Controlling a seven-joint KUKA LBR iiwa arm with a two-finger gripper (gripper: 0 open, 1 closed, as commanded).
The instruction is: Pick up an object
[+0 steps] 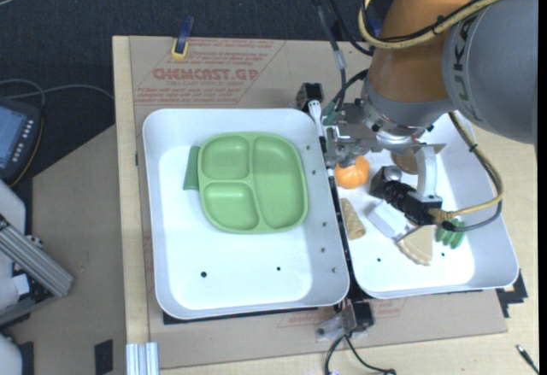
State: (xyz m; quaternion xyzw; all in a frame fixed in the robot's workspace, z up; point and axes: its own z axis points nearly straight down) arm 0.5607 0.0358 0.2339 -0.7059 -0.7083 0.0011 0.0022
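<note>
We judge the approach in hand: the gripper (346, 147) hangs just over the orange object (353, 174), perhaps a toy fruit, in the right bin (479, 271); whether it is clenched we cannot tell, so next comes a sure closing.

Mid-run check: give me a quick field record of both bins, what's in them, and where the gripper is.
left bin: green divided plate
right bin: orange round item, tan stick, tan wedge, small green item
gripper: over the right bin, near its left wall, just above the orange round item
hold: none confirmed
</note>
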